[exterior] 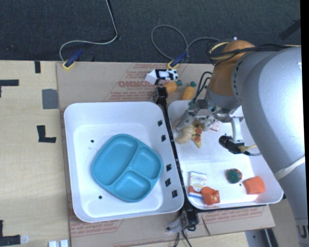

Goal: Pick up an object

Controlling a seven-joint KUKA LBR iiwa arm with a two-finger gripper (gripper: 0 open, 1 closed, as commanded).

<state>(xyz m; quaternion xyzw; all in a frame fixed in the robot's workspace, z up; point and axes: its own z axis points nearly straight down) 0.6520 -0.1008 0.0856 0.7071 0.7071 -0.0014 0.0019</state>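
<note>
1. Two white bins fill the counter; the left bin (74, 148) carries a blue divided plate (126, 167).
2. Arm (275, 101) leans over the right bin (211, 149).
3. End effector (197, 114) sits low among small toys (188, 134) at the bin's far end; grip impossible to tell.
4. Orange block (254, 185), green ball (233, 175), red piece (211, 196) lie near the front edge.

Cardboard sheet (124, 85) bears red print (illegible).

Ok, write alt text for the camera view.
A grey arm's gripper reaches into the right white bin over a pile of small objects. The left white bin holds a blue divided tray.
</note>
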